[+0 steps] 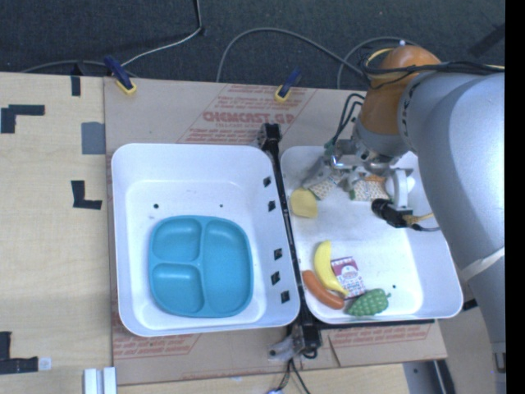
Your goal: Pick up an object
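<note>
You have two white bins side by side on the table (49, 220). The left bin (131, 171) holds a blue divided plate (201, 267), lying flat toward its 6 o'clock side. The right bin (435, 294) carries the pickable things: a pale yellow lemon-like fruit (303, 204) near its 10 o'clock corner, and a cluster at 6 o'clock made up of a banana (326, 269), a small red-and-white carton (347, 276) just beside it, an orange sausage-shaped piece (321, 290) touching the banana's lower end, and a bumpy green item (367, 303) next to the carton.

The end effector (349, 171) sits low at the right bin's 12 o'clock end, well apart from the cluster and near the lemon-like fruit. You cannot tell how its fingers stand, and nothing shows between them. The grey arm (459, 162) covers the bin's 3 o'clock side. Behind the bins, cables (246, 35) run over the dark floor, and two blue-and-yellow clamps (121, 77) grip the cardboard sheet (238, 113).
</note>
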Robot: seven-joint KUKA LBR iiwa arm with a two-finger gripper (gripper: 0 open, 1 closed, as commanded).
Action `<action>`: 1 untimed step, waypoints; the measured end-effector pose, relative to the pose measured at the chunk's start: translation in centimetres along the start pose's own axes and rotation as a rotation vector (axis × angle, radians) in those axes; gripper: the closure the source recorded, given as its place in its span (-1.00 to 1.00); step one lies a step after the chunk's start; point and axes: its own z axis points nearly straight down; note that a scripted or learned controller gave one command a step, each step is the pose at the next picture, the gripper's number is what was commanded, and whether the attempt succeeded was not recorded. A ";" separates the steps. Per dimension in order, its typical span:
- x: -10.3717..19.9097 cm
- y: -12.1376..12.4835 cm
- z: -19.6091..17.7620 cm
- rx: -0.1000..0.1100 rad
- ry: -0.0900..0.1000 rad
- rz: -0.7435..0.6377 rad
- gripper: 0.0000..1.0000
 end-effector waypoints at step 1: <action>2.2 0.0 0.0 -0.001 0.000 0.001 -1.00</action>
